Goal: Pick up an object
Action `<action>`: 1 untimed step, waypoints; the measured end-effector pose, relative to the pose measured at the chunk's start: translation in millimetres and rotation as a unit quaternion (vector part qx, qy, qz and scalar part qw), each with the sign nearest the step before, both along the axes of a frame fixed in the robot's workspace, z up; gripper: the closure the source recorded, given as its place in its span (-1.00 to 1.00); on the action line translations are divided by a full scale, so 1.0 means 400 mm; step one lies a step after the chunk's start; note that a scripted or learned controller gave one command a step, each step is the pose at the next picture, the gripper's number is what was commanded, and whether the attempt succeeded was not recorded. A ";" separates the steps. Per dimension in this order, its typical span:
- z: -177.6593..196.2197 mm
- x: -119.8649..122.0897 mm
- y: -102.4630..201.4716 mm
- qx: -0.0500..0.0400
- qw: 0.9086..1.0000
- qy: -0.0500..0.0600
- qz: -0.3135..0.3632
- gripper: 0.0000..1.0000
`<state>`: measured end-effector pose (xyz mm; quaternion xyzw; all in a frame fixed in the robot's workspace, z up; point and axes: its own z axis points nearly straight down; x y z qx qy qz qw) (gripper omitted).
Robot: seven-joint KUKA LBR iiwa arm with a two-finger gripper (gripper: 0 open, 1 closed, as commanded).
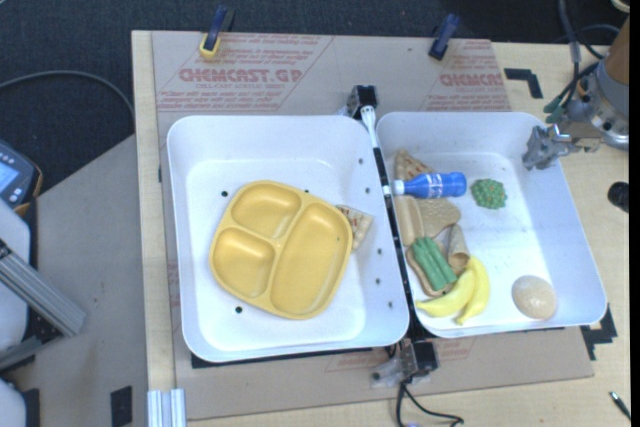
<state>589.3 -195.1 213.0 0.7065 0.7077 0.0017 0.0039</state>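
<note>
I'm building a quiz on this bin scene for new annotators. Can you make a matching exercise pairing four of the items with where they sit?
Things:
1. yellow divided plate
2. blue bottle
3. banana
4. green broccoli piece

Places:
A. right bin, near its front edge, next to the beige egg-shaped object
B. left bin, in the middle
C. right bin, lying close to the divider between the bins
D. right bin, just right of the bottle's blue end

Pairs: 1-B, 2-C, 3-A, 4-D
</note>
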 end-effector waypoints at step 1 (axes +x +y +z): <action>0.033 0.002 0.000 0.001 1.000 0.001 0.000 1.00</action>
